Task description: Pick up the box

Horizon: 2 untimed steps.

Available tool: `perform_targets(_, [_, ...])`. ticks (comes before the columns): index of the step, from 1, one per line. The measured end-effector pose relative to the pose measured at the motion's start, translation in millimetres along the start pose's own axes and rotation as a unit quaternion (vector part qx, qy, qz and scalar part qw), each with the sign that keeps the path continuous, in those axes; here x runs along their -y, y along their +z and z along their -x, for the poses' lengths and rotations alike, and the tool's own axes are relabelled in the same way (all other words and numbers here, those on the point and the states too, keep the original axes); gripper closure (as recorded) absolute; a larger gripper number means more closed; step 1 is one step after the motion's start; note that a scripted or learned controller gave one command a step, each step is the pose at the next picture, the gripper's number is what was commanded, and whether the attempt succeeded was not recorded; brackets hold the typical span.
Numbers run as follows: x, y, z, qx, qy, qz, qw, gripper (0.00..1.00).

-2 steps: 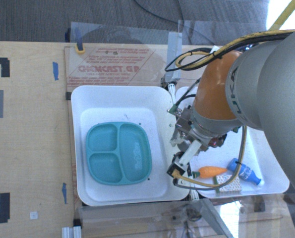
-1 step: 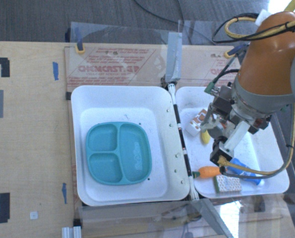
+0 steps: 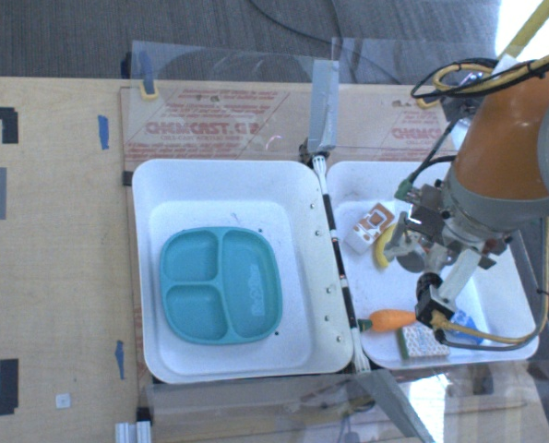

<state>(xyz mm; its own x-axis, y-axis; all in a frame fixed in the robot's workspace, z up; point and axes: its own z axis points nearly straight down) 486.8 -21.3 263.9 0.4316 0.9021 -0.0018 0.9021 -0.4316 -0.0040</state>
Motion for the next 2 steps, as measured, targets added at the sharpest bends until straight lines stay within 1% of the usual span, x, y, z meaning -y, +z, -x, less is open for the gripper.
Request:
perform_targets(1, [35, 42, -54, 0.0, 0.141, -0.001, 0.99, 1.0])
perform_targets(2, [20, -7, -25, 0.0, -0.033, 0.002, 0.9994, 1.0])
